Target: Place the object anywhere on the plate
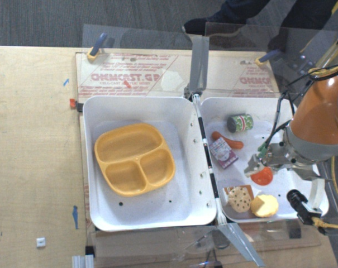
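Observation:
A yellow plate [134, 158] with three compartments lies in the left bin [182, 202], and nothing rests on it. My gripper [255, 167] hangs low over the right bin [269, 128], near its middle right. A flat red piece [263, 177] lies right under and just in front of the gripper, partly hidden by it. I cannot make out whether the gripper touches or holds it.
The right bin also holds a green can [239, 123] on its side at the back, an orange-red carrot-like piece [229, 141], a pink packet [222, 152], a speckled cracker [239, 199] and a yellow chunk [265, 205] at the front. A raised divider [203, 149] separates the bins.

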Robot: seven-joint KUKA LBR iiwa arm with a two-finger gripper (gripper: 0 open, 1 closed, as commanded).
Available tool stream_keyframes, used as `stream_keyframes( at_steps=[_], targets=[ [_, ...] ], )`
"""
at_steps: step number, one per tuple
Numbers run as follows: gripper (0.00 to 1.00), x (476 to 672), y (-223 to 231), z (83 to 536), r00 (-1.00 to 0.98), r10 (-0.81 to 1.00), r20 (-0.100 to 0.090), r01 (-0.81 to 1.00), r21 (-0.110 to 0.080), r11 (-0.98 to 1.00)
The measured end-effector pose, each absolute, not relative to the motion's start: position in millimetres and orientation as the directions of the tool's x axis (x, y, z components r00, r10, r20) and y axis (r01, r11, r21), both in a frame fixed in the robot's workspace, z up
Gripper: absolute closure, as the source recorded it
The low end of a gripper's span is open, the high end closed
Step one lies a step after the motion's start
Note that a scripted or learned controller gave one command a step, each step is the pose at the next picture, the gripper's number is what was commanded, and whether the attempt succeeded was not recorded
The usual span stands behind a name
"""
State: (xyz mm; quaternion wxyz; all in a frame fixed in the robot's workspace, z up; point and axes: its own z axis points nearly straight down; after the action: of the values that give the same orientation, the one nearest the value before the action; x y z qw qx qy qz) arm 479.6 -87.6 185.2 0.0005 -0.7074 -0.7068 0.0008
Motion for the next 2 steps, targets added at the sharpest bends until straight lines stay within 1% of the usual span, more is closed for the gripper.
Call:
stream_keyframes(
  at_steps=[1,2],
  targets=[
    [1.0,545.4,-13.4,182.4,-0.086,0.996,0.0,0.996,-0.003,0.086],
    [1.0,561.8,52.3,182.4,-0.121,0.993,-0.001,0.993,-0.002,0.121]
  ],
)
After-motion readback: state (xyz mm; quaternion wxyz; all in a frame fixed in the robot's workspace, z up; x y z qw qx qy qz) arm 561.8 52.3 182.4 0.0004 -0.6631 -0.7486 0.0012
